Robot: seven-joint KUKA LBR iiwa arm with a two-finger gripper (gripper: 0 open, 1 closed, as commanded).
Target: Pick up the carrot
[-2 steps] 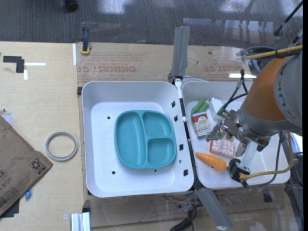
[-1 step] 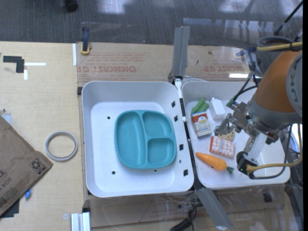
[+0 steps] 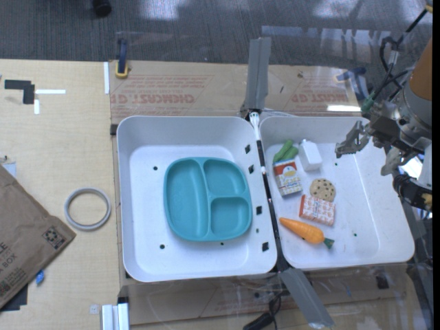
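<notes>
The orange carrot with a small green tip lies in the right bin, near its front left part. My gripper hangs over the right bin's far right part, well behind and to the right of the carrot. Its dark fingers point toward the left and look spread apart, with nothing between them.
A green item, a white block, a small carton, a cookie and a red snack packet lie in the right bin behind the carrot. A teal divided plate lies in the left bin. A tape ring lies on the bench.
</notes>
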